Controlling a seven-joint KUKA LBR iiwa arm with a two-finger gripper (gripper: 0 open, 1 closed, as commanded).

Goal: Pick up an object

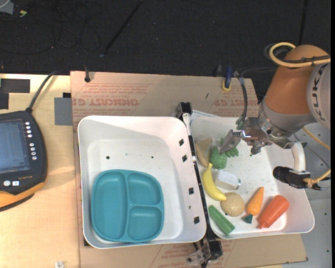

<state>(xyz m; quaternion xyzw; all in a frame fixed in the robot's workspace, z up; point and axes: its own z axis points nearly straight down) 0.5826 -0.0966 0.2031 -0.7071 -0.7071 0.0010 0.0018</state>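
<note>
Teal plate (pixel 127 205) (three compartments); pendant (pixel 11 149) left.

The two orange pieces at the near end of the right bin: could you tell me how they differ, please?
The carrot is a lighter orange, slim and tapered to a point; the orange pepper is a deeper red-orange, thicker and blunt-ended. The carrot lies next to the potato, while the pepper lies closer to the right bin's outer rim. Both lie side by side, tilted the same way, apart from the gripper.
</note>
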